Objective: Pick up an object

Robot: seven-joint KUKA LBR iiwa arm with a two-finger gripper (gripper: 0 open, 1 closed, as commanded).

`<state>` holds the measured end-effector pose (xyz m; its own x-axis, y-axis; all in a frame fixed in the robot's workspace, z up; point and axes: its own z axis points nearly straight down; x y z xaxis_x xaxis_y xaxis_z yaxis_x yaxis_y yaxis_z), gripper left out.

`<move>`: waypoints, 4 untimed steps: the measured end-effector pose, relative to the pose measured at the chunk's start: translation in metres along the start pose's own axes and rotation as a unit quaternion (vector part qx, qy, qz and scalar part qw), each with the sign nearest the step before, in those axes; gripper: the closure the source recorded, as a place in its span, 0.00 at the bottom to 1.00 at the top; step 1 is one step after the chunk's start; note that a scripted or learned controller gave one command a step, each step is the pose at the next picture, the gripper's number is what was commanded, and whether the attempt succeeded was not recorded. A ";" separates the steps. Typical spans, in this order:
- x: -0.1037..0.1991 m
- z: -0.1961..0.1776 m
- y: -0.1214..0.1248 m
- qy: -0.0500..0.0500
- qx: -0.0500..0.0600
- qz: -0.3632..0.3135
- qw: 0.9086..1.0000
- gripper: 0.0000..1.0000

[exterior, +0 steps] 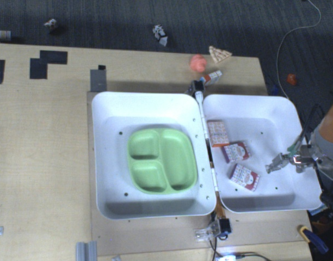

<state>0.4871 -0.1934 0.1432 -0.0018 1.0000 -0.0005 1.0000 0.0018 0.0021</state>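
Note:
Three small printed packets lie in the right bin [275, 110]: a pale pink one [217, 133] near the divider, a dark red one [235, 151] below it, and a red and white one [244, 176] lowest. My gripper [279, 162] hangs at the bin's right side, its tip pointing left. It sits well to the right of the packets and touches none of them. Nothing shows between its fingers.
The left bin [109, 145] holds a green divided plate [161, 160]. On the bench behind the bins lie an orange ball [198, 63], a pizza-slice toy [220, 54] and a small tube [211, 78]. Cables run along the bench's front edge [221, 230].

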 end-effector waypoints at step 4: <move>0.035 0.030 0.008 0.002 -0.010 -0.003 1.000 1.00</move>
<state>0.4952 -0.1582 0.1132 -0.0074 1.0000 0.0027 0.9997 0.0073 0.0217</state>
